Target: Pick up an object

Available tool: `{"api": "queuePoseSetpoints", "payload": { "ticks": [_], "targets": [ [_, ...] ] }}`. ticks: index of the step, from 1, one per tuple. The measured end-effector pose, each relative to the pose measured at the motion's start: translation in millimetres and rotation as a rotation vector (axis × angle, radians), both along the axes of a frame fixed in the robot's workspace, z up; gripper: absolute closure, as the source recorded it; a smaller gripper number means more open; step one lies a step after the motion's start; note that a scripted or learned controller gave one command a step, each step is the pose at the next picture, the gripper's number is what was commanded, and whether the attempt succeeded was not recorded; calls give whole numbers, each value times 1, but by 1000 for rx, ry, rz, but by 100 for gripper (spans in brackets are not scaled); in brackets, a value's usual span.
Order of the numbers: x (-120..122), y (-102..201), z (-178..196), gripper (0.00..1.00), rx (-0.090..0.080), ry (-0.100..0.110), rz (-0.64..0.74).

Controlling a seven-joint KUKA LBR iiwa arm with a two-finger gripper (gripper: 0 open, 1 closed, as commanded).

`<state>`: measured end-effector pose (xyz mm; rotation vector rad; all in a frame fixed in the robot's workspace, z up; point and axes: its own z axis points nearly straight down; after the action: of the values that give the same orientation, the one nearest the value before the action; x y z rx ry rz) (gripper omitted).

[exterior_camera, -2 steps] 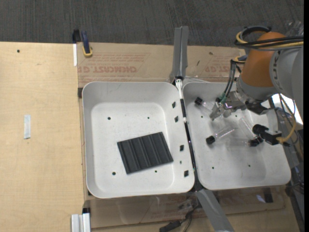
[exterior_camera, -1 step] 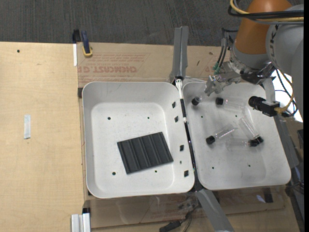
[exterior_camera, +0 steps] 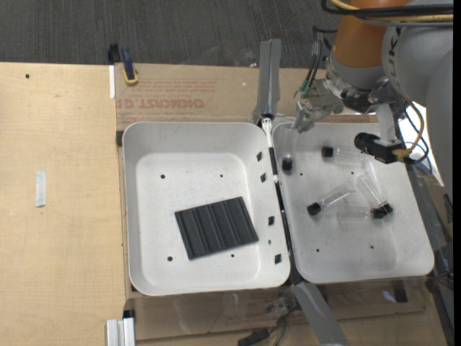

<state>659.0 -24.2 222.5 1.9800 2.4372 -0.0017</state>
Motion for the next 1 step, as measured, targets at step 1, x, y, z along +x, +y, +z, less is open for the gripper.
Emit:
{"api": "queuePoseSetpoints", "payload": {
  "ticks": [1],
  "targets": [
    [-76, -42, -32, 100, 1, 3, 211]
  ]
}}
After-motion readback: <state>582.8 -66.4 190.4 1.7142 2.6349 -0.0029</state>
